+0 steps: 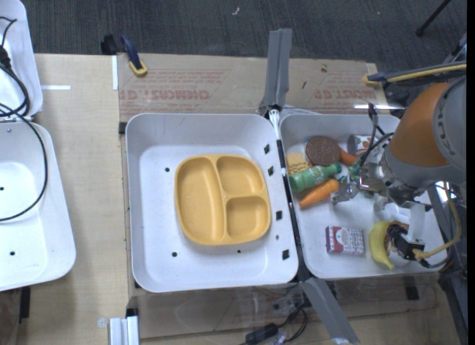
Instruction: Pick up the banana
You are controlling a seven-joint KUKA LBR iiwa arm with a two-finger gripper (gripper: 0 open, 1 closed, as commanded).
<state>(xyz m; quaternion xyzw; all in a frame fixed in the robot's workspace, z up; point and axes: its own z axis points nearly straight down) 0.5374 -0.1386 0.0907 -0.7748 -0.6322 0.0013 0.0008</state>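
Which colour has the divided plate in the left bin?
The divided plate is yellow-orange, seen plainly in the camera view.

two bins (141, 188), one banana (380, 243)

**KUKA iiwa arm: visible parts**

Arm (434, 139): rounded grey casing with a broad orange band above the wrist. Wrist section: pale grey and white fittings. Cables: thin black leads, looped beside the wrist. Hand (349, 191): small metallic silver assembly; finer detail too small to tell.
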